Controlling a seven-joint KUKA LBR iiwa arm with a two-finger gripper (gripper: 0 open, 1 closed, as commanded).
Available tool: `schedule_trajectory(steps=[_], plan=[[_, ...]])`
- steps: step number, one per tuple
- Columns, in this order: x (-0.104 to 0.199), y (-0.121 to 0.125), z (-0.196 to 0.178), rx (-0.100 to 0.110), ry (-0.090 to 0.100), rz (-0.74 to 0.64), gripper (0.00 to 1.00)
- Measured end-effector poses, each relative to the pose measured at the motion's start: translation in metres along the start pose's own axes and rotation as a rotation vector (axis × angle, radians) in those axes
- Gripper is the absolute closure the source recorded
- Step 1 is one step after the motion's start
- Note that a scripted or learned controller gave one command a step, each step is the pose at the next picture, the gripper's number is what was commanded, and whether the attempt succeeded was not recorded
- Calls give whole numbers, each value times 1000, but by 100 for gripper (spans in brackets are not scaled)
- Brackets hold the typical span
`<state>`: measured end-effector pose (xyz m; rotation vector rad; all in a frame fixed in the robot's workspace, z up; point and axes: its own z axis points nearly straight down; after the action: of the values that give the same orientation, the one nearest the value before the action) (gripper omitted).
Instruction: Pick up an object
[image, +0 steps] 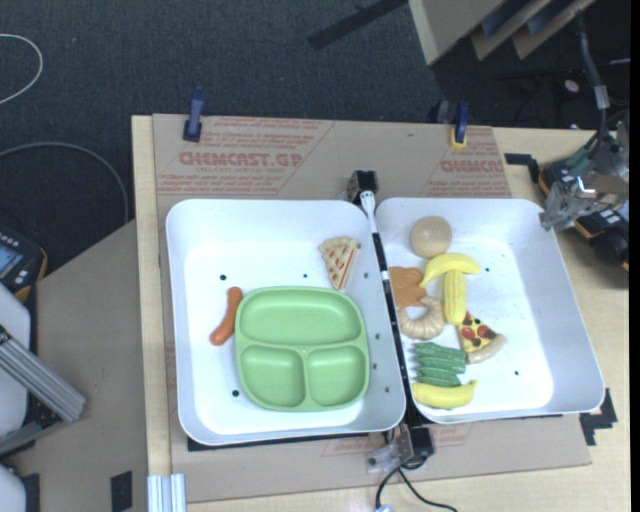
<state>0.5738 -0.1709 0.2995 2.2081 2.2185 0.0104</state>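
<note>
Hovering at the right bin's far corner, the gripper carries nothing visible, its state impossible to tell, so picking is all ahead: banana, corn cob and croissant lie untouched inside.

Readable text: red print "CHEMCAST GP" on the brown protective sheet covering the counter, behind the left bin; smaller red lines beneath it are too small to read. The same red print recurs behind the right bin at, partly cut off, reading roughly "CHEMCAS". No legible text on the bins or their contents.
</note>
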Motion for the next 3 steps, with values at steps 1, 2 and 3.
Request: schedule_trajectory(steps=[1,2,3], plan=[[-54,33,138,13,3,7,100],[9,-44,217,19,7,5,100],[59,-24,108,4,2,-1,100]])
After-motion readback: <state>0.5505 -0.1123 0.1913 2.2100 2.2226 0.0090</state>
